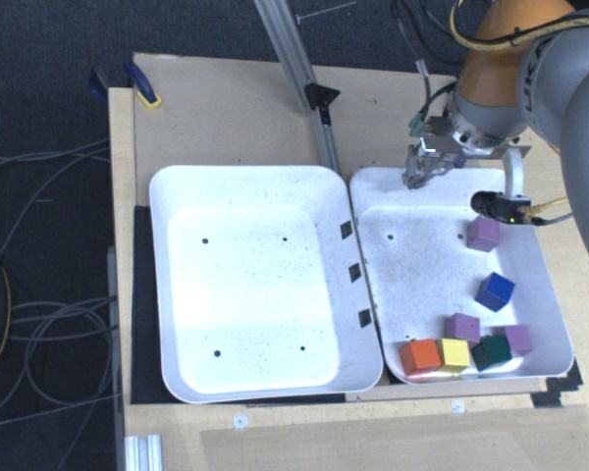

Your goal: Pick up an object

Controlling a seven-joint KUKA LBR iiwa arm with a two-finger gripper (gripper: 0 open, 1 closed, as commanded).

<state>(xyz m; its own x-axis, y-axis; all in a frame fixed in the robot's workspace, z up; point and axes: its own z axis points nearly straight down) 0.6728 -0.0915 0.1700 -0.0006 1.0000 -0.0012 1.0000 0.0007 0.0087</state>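
Over the far rim of the right bin (pixel 530 253) the gripper (pixel 419 172) hangs with nothing visible in it; whether it is open or shut I cannot tell. To do well it should come down square over a lone cube, say the purple cube (pixel 483 234) or blue cube (pixel 495 290), since the near-corner cluster (pixel 461 349) is packed tight. Its tips are small and blurred.

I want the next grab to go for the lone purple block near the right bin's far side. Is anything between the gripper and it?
Nothing visible does. The gripper hangs over the right bin's far-left corner, and bare bin floor lies between it and the purple block. The blue block sits nearer the camera, off that path.
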